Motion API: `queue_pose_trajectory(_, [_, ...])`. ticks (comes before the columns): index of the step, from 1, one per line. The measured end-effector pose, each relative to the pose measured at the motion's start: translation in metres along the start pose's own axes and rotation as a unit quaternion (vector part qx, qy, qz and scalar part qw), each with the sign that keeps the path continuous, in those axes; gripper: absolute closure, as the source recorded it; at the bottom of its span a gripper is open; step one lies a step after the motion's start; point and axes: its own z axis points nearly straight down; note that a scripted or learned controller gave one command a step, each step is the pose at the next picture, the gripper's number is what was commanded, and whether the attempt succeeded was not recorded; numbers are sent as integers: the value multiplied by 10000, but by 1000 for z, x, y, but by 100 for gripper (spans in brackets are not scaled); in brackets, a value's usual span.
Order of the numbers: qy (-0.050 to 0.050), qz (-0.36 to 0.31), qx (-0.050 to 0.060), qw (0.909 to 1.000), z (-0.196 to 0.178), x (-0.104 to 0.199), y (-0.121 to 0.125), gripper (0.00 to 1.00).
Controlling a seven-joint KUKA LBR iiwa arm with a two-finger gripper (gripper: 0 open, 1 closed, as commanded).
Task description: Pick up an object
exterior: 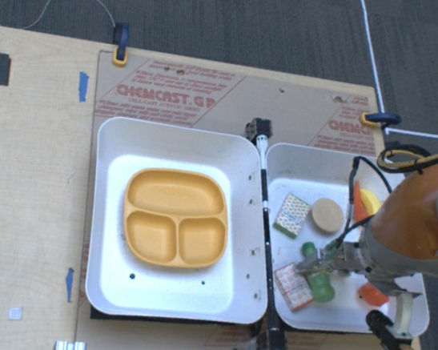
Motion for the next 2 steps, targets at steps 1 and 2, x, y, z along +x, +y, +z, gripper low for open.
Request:
queue_pose_trajectory(1, [-35,7,-44,10000,-11,-2,2,100])
queue_pose_trajectory(2, [47,-25,81,10000,-94,63,48,100])
